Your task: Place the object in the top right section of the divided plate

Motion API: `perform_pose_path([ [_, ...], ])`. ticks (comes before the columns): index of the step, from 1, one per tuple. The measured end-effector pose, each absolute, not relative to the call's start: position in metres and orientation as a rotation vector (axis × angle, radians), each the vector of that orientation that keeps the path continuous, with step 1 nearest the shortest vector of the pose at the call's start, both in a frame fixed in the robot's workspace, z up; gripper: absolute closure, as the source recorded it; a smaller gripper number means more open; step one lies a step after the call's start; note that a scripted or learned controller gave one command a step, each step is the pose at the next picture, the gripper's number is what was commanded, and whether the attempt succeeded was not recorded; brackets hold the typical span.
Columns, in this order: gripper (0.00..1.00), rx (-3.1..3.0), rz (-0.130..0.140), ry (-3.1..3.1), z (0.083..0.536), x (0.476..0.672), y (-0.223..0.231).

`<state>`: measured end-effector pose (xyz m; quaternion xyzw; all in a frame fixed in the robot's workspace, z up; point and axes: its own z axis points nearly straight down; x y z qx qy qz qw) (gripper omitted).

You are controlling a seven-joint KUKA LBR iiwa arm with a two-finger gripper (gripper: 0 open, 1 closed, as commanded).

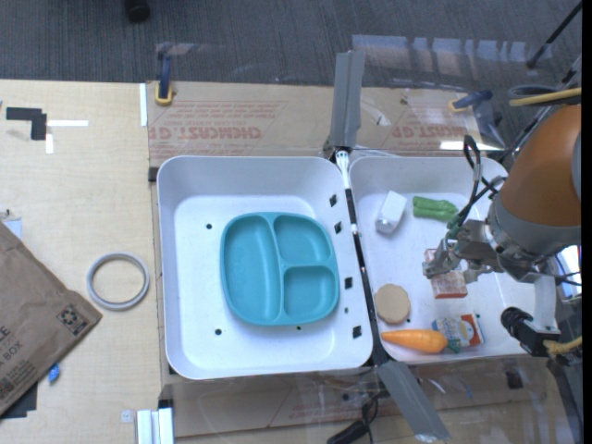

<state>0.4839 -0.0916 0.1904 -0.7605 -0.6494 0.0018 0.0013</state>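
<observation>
At the bottom of the frame the pale wooden counter (74, 211) carries two shallow white bins side by side. The right bin (407, 178) holds, nearest the lower edge, a carrot (413, 340) lying flat, a small printed packet (462, 329) just beside it, and a round tan disc (393, 302) a little above. Higher up lie a white block (391, 213) and a green vegetable (435, 208). The gripper (448, 268) hangs over the middle of this bin at the right of the frame, with a small red and white packet (450, 286) directly beneath it; whether the jaws are spread, closed or pinching that packet cannot be told. The left bin (180, 248) holds the teal divided plate (277, 268) at its centre, all its sections bare. On the counter at the left of the frame rest a grey tape ring (117, 279) and the corner of a brown cardboard box (32, 326). Beyond the bins a flat printed cardboard sheet (231, 118) lies along the counter's far edge, and past it, across the top of the frame, runs dark grey carpet (277, 17)
</observation>
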Motion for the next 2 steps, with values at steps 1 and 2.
perform_pose_path([
  [1, 1.0, -2.24, 0.006, -2.196, 0.107, 0.476, -0.115],
  [2, 1.0, -2.313, 0.004, -2.123, 0.191, 0.478, -0.032],
])
